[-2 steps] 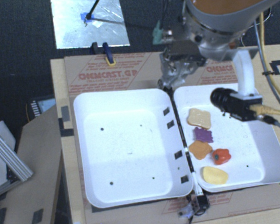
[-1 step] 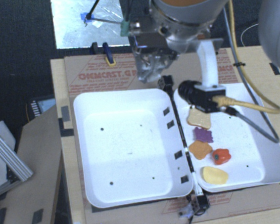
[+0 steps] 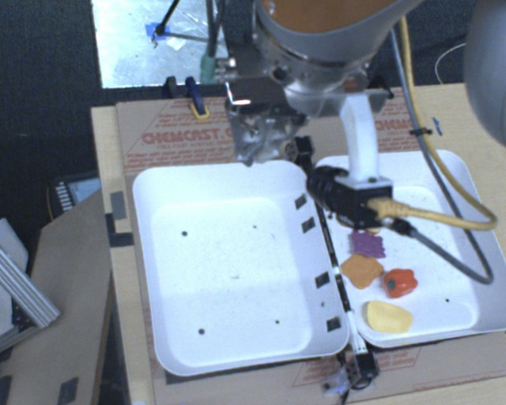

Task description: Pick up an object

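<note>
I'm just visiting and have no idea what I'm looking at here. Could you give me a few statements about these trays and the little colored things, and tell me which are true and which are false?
1. The small colored items all lie in the right bin. True.
2. The left bin holds a pile of toys. False: the items are in the right bin.
3. The yellow piece lies nearest the front edge of its bin. True.
4. The purple piece sits in front of the orange piece. False: it sits behind it, closer to the arm.
5. The red piece lies in the left bin. False: it lies in the right bin, beside the orange piece.
</note>
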{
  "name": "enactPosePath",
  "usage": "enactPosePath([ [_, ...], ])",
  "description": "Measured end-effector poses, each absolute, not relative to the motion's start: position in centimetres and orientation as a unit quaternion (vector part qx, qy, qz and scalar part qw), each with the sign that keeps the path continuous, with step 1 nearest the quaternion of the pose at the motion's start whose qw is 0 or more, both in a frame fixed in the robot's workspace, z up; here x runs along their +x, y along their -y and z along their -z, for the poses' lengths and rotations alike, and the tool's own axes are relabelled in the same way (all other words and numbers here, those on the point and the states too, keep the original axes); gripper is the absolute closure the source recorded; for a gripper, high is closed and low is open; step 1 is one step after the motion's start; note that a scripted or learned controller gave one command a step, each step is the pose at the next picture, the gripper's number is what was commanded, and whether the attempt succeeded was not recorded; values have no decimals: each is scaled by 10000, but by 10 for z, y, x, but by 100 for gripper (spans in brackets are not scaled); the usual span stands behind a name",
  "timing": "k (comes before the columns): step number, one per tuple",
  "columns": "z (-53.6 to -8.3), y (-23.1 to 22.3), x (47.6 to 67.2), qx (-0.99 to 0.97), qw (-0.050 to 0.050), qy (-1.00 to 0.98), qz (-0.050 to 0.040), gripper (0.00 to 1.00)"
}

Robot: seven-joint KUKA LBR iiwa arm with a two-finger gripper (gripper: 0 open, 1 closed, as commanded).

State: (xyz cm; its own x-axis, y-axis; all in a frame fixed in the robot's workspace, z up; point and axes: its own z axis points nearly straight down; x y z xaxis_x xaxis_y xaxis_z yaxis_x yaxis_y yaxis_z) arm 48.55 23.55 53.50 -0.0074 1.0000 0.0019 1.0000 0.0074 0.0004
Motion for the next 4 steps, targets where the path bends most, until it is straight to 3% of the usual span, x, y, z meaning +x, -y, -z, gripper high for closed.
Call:
enactPosePath([
  [1, -535, -234, 486, -7049, 1, 7093, 7, 0],
  [2, -546, -235, 487, -7031, -1, 7111, 24, 100],
  [3, -350, -227, 493, -7072, 24, 7069, -74, 100],
  [4, -84, -234, 492, -7068, 18, 7074, -38, 100],
])
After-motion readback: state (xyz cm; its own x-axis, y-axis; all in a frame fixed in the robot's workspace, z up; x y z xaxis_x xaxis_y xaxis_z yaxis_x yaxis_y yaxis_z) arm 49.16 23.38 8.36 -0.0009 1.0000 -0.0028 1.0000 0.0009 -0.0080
